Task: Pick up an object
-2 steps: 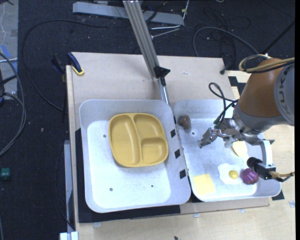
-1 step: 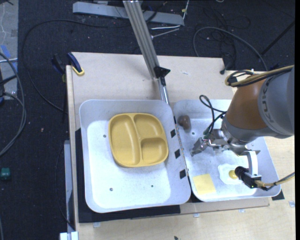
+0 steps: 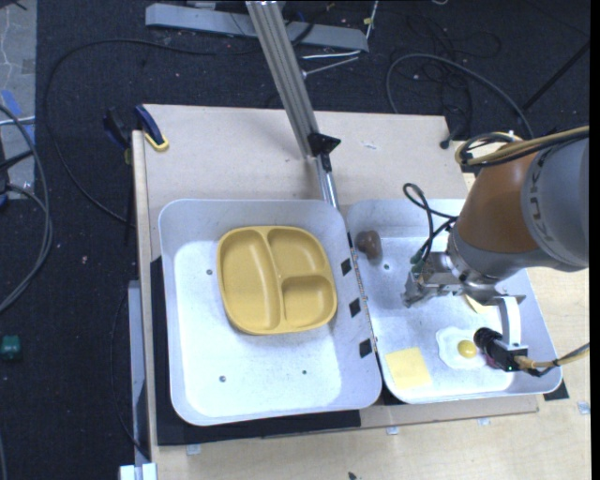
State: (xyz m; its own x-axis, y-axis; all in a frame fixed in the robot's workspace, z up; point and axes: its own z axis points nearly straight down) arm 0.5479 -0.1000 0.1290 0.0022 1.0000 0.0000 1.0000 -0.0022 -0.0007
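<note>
The gripper [image 3: 412,292] hangs low in the right bin [image 3: 394,246], whether gripping I cannot tell. Nothing looks picked yet: brown lump [image 3: 369,244], yellow square [image 3: 409,367] and fried egg [image 3: 461,347] lie around it.

A dark carpeted floor [image 3: 75,281] is surrounding the bench on every visible side, and black cables [image 3: 66,169] are looping across it at the left and along the top. A pale wooden bench top [image 3: 234,150] is filling the middle, its bare surface showing behind the 2 bins and again at the lower right corner. A blue and yellow clamp [image 3: 148,127] is gripping the bench's far left corner. A grey metal pole [image 3: 289,80] is slanting down from the top toward the bench's middle, with a flat grey bar [image 3: 253,26] lying on the floor behind it. Even light is falling over everything, casting only soft shadows.
</note>
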